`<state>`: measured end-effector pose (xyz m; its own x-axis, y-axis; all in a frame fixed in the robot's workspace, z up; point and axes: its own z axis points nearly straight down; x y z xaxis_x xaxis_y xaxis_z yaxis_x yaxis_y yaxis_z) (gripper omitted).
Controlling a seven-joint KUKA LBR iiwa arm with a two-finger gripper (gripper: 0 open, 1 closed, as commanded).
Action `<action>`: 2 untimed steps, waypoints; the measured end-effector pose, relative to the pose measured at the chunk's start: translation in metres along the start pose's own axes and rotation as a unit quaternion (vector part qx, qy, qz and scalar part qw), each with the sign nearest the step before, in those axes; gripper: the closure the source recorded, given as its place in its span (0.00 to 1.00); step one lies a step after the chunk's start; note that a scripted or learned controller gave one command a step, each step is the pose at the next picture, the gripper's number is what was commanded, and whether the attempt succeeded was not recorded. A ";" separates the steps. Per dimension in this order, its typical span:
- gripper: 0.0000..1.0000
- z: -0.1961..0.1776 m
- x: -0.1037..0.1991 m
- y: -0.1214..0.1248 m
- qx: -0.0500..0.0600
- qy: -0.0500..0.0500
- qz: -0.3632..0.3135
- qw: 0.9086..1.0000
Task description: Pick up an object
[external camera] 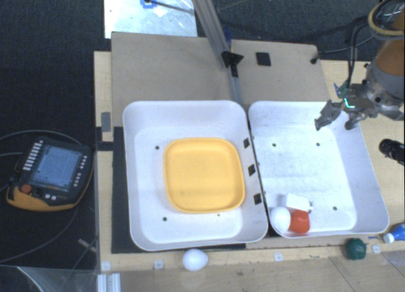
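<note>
My gripper (339, 120) hangs over the far right part of the right bin (316, 158), its two dark fingers spread open with nothing between them. In the near corner of that bin lie a red-orange object (299, 222), a white egg-like ball (280, 218) and a small white block (297, 203), all touching or close together. They sit well below and left of the gripper in the camera view. A yellow square plate (204, 174) lies in the left bin (145, 158).
A white egg (195, 260) rests on the bench in front of the left bin. A dark green ball (355, 248) sits on the bench near the right bin's front corner. A teach pendant (47, 172) lies on the floor at left. A metal pole (212, 15) slants across the back.
</note>
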<state>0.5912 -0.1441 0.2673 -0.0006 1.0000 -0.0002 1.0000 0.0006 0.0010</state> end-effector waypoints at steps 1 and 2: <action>0.00 0.000 0.000 0.000 0.000 0.000 0.000 1.000; 0.00 0.062 0.002 -0.002 0.003 0.000 0.000 1.000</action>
<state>0.5895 -0.1419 0.2049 -0.0002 1.0000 0.0007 1.0000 0.0003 -0.0043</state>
